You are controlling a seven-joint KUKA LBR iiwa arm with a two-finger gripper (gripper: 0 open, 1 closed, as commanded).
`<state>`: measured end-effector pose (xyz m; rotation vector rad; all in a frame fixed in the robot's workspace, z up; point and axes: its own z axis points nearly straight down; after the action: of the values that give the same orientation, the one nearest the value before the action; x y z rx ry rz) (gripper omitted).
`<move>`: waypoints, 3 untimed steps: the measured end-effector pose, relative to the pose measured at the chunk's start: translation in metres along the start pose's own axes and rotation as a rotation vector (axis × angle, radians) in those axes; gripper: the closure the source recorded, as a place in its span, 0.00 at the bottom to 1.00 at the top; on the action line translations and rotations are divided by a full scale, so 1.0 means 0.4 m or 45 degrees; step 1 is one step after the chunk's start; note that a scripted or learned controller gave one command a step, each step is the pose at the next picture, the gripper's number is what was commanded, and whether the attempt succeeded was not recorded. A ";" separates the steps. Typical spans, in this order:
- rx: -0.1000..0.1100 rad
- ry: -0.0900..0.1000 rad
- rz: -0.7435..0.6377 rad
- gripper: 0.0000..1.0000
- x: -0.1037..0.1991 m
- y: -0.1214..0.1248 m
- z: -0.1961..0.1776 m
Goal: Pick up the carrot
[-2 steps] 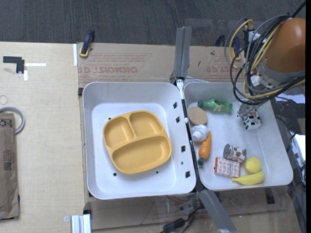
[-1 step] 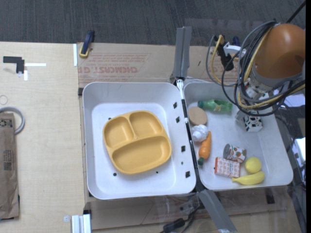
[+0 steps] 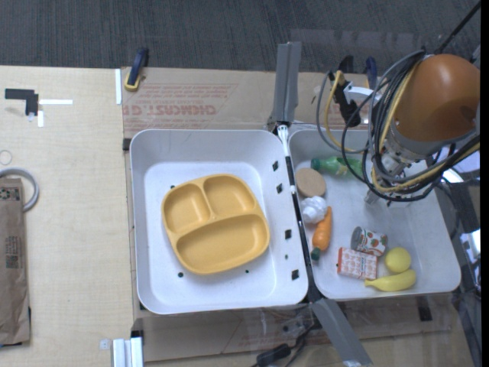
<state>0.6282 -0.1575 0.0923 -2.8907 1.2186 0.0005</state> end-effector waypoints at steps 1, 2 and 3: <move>0.017 -0.021 -0.489 1.00 0.092 0.043 0.004; 0.018 -0.045 -0.791 1.00 0.122 0.011 0.011; 0.019 -0.040 -0.794 1.00 0.124 0.011 0.010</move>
<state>0.6596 -0.1962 0.0882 -3.0998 0.2706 0.0344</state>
